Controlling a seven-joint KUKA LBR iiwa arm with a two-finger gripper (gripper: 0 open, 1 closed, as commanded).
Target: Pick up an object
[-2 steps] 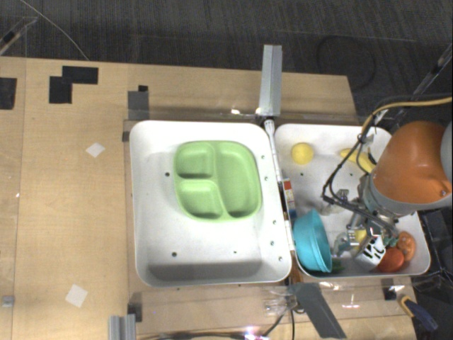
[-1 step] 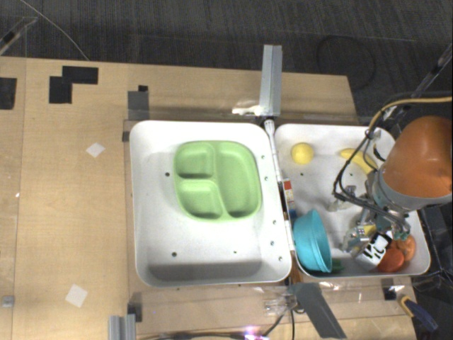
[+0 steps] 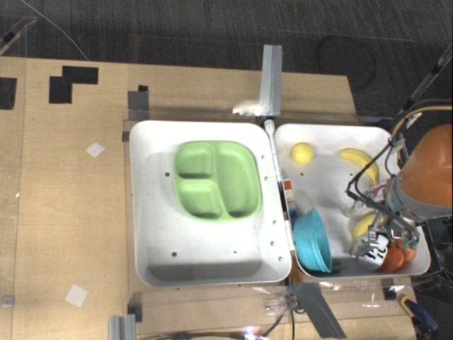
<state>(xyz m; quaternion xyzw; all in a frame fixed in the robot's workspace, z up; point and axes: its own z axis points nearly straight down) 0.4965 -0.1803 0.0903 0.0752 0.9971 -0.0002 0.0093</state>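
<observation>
While gripper (image 3: 373, 246) crowds right bin (image 3: 322, 134) front corner, grip state unclear.

Grey arm (image 3: 425, 190), orange band, black cables looping.

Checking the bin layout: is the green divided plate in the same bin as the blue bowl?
No, the green plate lies in the left bin; the blue bowl is in the right bin.

The arm (image 3: 430, 172) is cut off by the right edge. Its claw (image 3: 374, 245) is tangled among cables, its fingers too small to tell apart. It covers part of an orange object (image 3: 393, 258) and a yellow piece (image 3: 362, 225).
</observation>
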